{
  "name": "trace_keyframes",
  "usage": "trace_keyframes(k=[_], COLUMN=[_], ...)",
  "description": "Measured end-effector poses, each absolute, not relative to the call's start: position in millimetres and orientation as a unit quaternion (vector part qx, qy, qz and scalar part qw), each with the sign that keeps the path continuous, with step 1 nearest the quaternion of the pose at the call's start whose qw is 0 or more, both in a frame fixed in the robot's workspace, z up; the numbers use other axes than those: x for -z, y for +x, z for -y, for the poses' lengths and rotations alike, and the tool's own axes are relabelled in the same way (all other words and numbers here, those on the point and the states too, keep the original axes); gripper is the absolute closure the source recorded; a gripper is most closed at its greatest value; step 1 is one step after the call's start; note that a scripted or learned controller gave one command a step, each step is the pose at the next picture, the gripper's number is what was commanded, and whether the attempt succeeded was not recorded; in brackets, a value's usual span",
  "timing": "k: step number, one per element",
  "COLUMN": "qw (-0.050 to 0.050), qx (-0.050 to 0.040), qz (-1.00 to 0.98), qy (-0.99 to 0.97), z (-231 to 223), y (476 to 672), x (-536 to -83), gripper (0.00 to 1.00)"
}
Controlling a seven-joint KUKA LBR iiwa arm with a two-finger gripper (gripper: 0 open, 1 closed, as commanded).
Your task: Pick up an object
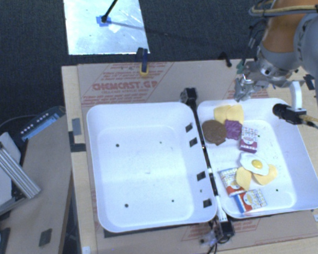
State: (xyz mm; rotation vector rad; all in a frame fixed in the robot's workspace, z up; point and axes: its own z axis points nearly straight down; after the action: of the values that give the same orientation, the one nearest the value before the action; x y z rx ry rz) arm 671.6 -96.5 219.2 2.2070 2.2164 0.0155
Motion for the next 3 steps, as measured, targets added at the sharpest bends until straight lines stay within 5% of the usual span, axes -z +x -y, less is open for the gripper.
trace_keyframes(k=[2,3], qw=[0.001,-0.002], qx=[-0.0038,0.0008], qz=[-0.711,-0.71], qy=[0.703,0.704], z=[-70.9,-124.4], y=[669.3,657.3], x=[-281.8,-214.4], gripper=[1.0,1.0])
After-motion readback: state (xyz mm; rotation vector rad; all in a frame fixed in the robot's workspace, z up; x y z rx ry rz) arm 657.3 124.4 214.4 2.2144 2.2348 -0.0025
